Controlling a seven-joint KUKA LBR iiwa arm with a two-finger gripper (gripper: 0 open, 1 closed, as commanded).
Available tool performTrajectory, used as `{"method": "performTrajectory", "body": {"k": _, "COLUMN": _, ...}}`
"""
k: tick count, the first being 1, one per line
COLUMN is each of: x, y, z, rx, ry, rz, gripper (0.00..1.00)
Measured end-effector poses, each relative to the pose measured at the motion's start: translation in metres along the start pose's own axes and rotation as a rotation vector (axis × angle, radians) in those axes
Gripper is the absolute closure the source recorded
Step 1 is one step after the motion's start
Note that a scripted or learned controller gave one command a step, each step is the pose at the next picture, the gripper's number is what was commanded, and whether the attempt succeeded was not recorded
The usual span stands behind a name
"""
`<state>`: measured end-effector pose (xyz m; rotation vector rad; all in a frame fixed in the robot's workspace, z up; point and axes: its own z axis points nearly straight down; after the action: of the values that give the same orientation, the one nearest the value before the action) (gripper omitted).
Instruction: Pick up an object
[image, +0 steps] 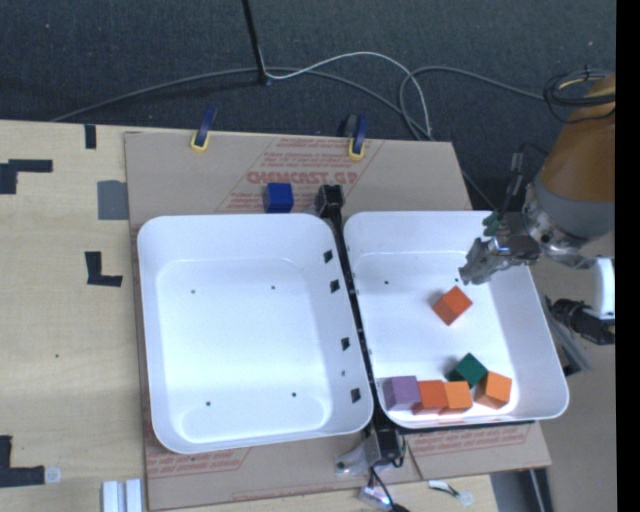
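Item: single arm (575, 190), grey with orange band, entering from 3 o'clock over the right bin (520, 300).

Step in hand: approach, judged from position. The gripper (485, 262) hangs over the upper part of the right bin, near its 2 o'clock corner, with no object lifted.

Jaws: state cannot be told; the tip reads as a dark blurred cluster. Nothing is seen held and no contact with any cube is visible.

Task objects, right bin:
- orange cube (452, 305), lying alone and tilted near the bin's middle, just at 7 o'clock of the gripper, apart from it. Nearest candidate.
- Row along the 6 o'clock wall: purple cube (402, 391), an orange-red cube (432, 396), an orange block (457, 395), green cube (467, 369) and another orange piece (496, 388), packed touching or nearly so.

Other: left bin (150, 300); blue cube (279, 196) on the cardboard (400, 170) at 12 o'clock of the left bin; table (50, 330).

Next move, as judgement: shift toward 7 o'clock, centre over the lone orange cube, match its tilt, then descend. The crowded row would give poorer finger room.
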<state>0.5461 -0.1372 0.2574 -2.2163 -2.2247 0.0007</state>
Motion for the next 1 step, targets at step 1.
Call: {"method": "performTrajectory", "body": {"k": 1, "x": 0.0549, "y": 0.0137, "z": -0.0015, "rx": -0.001, "ry": 0.0, "rz": -0.001, "gripper": 1.0}}
